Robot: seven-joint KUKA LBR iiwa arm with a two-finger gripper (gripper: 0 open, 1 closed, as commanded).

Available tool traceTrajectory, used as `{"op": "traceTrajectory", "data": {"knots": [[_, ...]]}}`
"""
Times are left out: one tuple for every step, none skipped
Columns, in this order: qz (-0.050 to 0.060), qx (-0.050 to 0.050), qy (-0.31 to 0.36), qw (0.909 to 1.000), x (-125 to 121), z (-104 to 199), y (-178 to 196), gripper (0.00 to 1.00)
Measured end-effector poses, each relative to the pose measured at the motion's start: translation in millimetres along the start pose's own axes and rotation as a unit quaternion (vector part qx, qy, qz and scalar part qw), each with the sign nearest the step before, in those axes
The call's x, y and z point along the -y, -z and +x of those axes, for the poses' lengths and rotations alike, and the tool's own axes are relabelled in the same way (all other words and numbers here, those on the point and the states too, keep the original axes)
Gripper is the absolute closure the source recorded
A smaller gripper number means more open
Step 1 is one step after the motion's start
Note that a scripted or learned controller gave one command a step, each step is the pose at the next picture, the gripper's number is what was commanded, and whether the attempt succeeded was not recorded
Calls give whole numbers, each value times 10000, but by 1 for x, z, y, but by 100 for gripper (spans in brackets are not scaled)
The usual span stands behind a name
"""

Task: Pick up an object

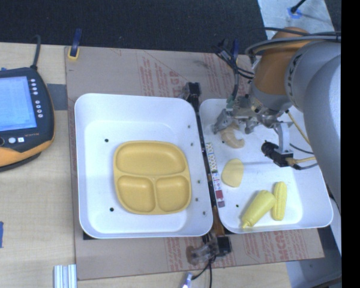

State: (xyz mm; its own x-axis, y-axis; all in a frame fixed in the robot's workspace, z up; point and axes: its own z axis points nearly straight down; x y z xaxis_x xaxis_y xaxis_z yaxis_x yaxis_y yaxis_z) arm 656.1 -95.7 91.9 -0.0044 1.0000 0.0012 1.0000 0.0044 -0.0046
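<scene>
This is a robotics lab: a wooden bench point(24, 203) carries two white bins point(96, 161) on brown cardboard point(144, 65), a teach pendant point(15, 116) with a lit screen lies at the left, and loose cables point(240, 65) trail near the grey-and-orange arm point(312, 83).

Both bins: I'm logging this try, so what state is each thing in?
Gripper: low in the right bin, above the tan piece.
Tan piece: lying free.
Pale round piece: lying free.
Two yellow pieces: lying side by side.
Yellow tray: flat in the left bin, hollows up.
Pendant: screen lit.
</scene>
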Motion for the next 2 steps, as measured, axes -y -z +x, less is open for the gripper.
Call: {"op": "traceTrajectory", "data": {"knots": [[6,-2,8,10000,0,-1,11,100],[-18,-4,5,10000,50,60,101,100]]}}
